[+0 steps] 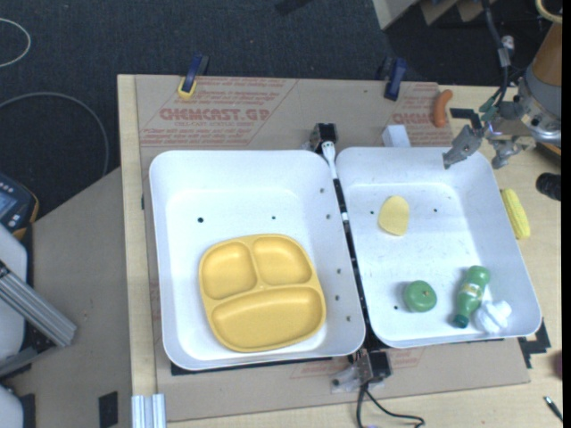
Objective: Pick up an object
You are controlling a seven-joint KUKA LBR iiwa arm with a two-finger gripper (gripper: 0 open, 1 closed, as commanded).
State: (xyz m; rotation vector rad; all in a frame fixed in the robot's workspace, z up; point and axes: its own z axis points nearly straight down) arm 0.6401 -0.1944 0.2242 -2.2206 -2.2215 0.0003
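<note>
The right bin (446,194) holds a pale yellow lump (393,215) near its middle. Along its front lie a round green object (418,296), a green bottle (470,295) and a small white crumpled piece (493,315). My gripper (479,152) hangs over the bin's back right corner, well behind and to the right of the yellow lump. Its two fingers are spread open with nothing between them.
The left bin (178,194) holds a yellow divided plate (260,290). A yellow corn-like piece (516,212) lies by the right bin's right rim. An orange sausage shape (441,108) rests on the board behind the bins, near a blue clamp (393,77).
</note>
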